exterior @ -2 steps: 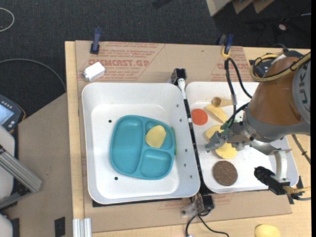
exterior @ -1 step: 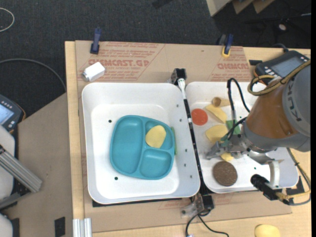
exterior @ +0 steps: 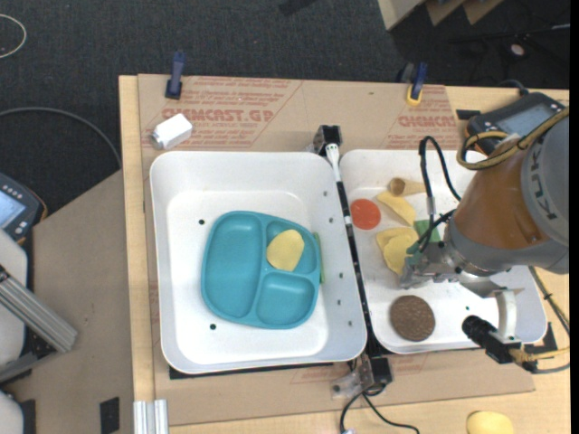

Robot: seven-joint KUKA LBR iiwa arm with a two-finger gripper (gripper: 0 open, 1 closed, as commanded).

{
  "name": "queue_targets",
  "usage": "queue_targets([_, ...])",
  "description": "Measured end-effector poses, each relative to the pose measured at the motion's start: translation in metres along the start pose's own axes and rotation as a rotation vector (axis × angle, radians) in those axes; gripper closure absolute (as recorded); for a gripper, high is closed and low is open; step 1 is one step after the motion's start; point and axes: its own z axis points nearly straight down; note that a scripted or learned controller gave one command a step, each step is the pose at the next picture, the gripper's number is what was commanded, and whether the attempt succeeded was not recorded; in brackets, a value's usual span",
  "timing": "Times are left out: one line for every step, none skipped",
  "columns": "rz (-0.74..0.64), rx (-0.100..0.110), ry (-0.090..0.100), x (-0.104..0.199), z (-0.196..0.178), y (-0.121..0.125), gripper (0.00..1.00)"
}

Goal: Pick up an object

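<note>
down at the near end of the right bin (exterior: pixel 534 328) lies a brown disc (exterior: pixel 412 316), with the gripper (exterior: pixel 418 269) low just beyond it, beside the yellow pieces (exterior: pixel 395 247). whether the gripper is open or closed cannot be told, as the grey arm (exterior: pixel 507 211) bends over it from the right. farther off sit an orange disc (exterior: pixel 365 213) and, in the left bin (exterior: pixel 181 197), a blue divided plate (exterior: pixel 240 269) with a yellow piece (exterior: pixel 286 250).

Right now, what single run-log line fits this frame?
arm: over right bin | gripper: low at yellow pieces | grasp: cannot tell | left bin: blue tray
</note>
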Motion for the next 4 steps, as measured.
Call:
queue_targets([-0.011,-0.015,0.002,0.079,-0.188,-0.012,1.0])
queue_targets([0.005,0.007,0.001,-0.003,-0.051,0.002,1.0])
queue_targets([-0.003,-0.016,-0.003,-0.009,-0.246,0.005,1.0])
queue_targets([-0.014,-0.02,0.004,0.082,-0.392,-0.012,1.0])
